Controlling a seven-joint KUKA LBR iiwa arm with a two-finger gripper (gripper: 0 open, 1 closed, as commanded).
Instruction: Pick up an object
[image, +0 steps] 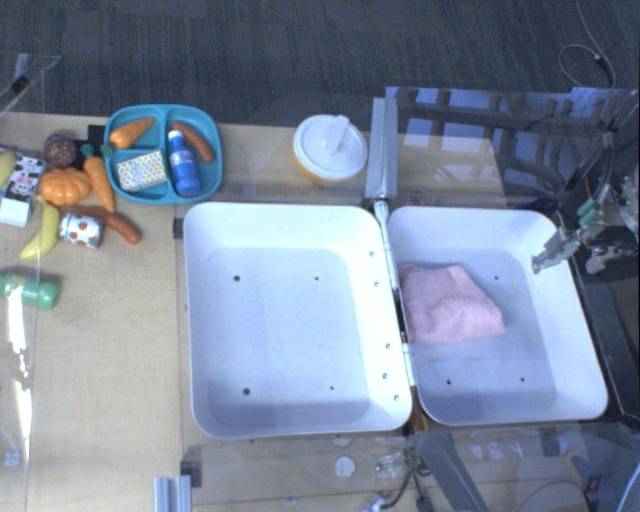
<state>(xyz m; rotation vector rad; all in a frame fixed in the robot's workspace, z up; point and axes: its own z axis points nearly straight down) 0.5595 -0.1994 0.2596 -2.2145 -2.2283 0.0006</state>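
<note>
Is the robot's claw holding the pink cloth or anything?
No, nothing. The gripper sits at the right bin's edge, apart from the pink cloth.

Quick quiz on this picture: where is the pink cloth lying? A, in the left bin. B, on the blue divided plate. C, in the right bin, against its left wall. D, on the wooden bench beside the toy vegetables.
C: the pink cloth lies crumpled on the floor of the right bin, up against its left wall.
</note>
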